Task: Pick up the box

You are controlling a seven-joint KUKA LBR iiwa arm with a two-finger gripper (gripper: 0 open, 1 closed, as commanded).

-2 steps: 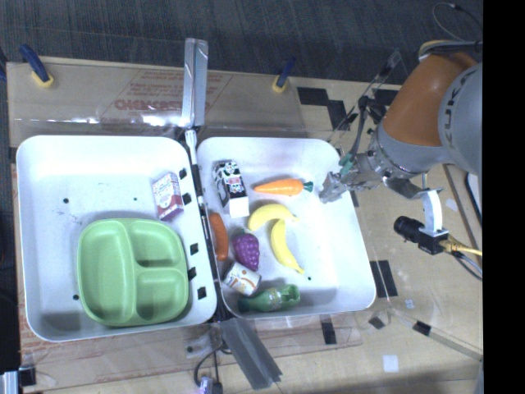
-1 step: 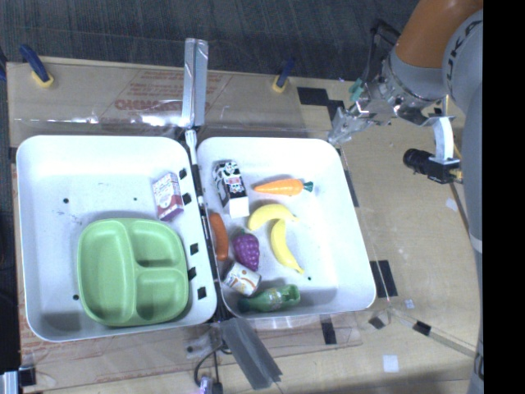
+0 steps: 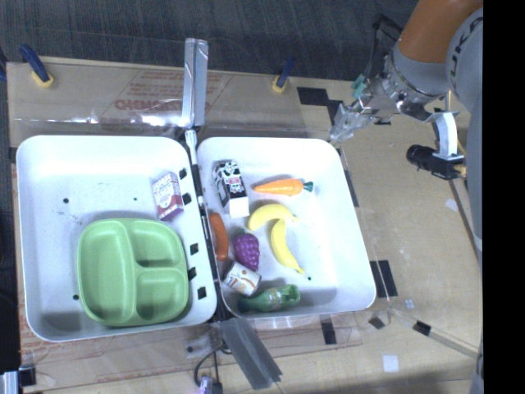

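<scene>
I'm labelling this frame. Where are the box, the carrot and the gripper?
box (image 3: 167, 195): camera view, middle of its pink top face.
carrot (image 3: 279, 187): camera view, middle of the orange body.
gripper (image 3: 342, 128): camera view, between its fingertips.

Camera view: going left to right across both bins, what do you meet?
Green divided plate → small red box → black-and-white carton → purple grapes → carrot → pincer, above the right bin's far corner.
</scene>
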